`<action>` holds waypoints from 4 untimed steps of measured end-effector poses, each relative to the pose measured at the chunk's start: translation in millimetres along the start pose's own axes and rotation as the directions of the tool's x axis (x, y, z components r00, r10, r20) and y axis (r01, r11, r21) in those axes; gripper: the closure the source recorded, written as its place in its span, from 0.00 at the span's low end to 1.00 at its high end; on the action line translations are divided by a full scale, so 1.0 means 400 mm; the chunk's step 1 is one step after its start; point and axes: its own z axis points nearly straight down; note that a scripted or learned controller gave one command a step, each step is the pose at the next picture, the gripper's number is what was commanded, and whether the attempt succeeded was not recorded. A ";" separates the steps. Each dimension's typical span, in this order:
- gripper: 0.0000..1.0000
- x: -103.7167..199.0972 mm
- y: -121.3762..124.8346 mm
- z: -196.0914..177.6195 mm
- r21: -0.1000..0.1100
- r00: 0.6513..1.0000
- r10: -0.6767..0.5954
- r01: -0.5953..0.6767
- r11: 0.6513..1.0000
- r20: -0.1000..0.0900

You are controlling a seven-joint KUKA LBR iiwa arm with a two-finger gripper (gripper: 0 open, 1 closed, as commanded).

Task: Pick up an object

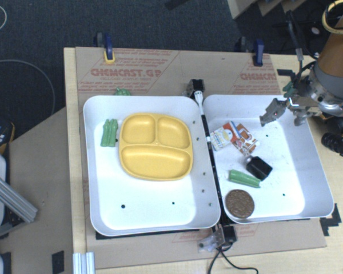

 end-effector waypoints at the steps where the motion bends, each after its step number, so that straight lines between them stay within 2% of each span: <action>1: 0.00 0.059 -0.160 0.141 0.010 1.000 0.002 -0.002 1.000 -0.003; 2: 0.00 0.072 -0.254 0.275 0.009 1.000 0.002 -0.002 1.000 -0.003; 3: 0.00 -0.077 -0.242 -0.002 -0.014 1.000 0.005 -0.005 1.000 0.008; 4: 0.00 -0.231 -0.250 0.109 0.003 1.000 0.006 -0.006 1.000 0.002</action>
